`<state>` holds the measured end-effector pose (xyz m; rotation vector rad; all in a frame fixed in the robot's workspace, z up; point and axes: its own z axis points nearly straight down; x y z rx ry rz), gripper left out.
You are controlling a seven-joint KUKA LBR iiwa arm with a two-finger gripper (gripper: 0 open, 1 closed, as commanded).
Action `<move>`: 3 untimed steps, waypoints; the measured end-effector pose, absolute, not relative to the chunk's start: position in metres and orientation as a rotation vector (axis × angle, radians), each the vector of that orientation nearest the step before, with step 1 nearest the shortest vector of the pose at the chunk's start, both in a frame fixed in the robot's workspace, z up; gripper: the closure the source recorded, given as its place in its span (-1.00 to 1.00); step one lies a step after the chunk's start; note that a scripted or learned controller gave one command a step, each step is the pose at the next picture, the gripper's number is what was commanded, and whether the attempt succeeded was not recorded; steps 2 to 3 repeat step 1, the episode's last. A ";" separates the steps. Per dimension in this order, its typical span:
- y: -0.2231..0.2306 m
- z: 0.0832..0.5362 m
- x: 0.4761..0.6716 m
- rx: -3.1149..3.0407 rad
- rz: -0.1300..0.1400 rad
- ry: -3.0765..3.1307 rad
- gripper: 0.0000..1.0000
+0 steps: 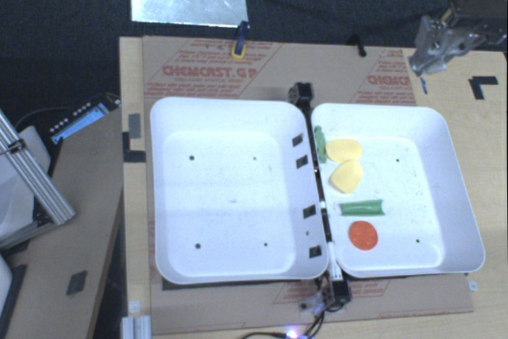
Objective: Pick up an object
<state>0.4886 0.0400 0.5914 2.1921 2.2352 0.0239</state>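
Red disc (363,235) sits apart from the 2 yellow pieces (344,150), so I'd drop straight onto it. End effector (426,59) hangs off past the right bin (444,135); can't tell its grip state.

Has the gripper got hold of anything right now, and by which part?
Nothing is held. The gripper hangs beyond the right bin's far corner, with nothing between its fingers; the items still lie in that bin.
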 end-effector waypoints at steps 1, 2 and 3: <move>0.040 0.591 0.489 2.191 0.023 2.236 -1.00; 0.040 0.591 0.489 2.191 0.023 2.236 -1.00; 0.040 0.591 0.489 2.191 0.023 2.236 -1.00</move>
